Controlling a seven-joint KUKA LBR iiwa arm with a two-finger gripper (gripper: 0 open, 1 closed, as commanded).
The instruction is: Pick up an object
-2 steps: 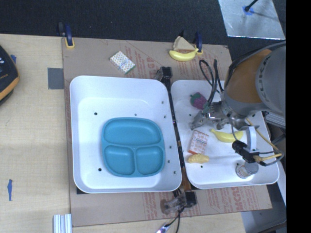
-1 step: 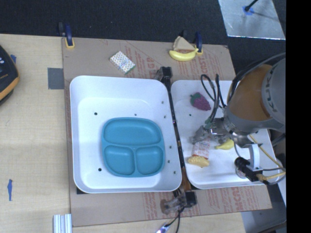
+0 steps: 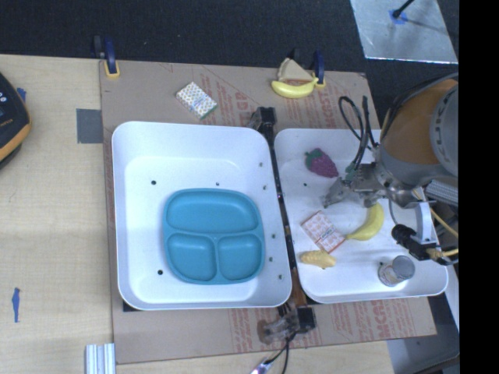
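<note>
The right bin holds a purple bunch of grapes, a yellow banana, a pink and white packet, a small yellow piece and a silver can. My gripper hangs low over the bin's middle. It is just above the banana's upper end and below right of the grapes. I see nothing held in it. The arm's grey and orange body covers the bin's far right corner.
The left bin holds a blue divided plate. Behind the bins on the cardboard lie a second banana with a wedge and a small patterned packet. Black cables loop near the right bin's back edge.
</note>
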